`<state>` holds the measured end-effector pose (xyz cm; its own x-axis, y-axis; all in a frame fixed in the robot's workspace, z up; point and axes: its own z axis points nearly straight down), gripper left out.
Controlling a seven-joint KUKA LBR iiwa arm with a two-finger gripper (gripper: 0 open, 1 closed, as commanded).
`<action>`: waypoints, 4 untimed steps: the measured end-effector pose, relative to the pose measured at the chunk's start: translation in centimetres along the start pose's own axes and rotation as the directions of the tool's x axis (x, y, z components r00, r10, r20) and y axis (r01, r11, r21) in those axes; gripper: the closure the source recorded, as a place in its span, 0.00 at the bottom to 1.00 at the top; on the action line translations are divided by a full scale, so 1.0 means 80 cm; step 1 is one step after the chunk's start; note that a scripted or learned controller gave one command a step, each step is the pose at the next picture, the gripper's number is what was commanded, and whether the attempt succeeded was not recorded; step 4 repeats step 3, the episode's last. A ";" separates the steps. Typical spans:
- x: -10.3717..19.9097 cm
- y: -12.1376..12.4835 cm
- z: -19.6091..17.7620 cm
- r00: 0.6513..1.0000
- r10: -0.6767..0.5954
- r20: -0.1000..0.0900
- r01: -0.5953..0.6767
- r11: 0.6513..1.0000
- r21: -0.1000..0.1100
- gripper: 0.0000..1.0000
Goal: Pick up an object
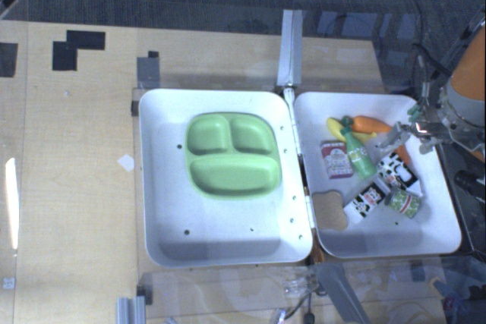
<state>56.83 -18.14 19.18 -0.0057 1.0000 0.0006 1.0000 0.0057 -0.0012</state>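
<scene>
My gripper point(406, 129) hangs at the right edge of the frame, over the right bin's point(380, 243) upper right corner; I cannot tell how my fingers stand. Below me lie a carrot point(370, 124), banana point(336, 127), green bottle point(358, 155), red packet point(336, 160), cartons and a can point(403, 202). The left bin point(163, 163) holds a green tray point(231, 154).

White bins point(163, 239) — one with a green divided plate point(231, 154), one with an orange carrot point(372, 124) and black-and-white cartons point(367, 200).
</scene>
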 end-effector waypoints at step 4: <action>0.002 0.127 -0.039 0.999 0.047 0.002 -0.047 0.999 -0.005 1.00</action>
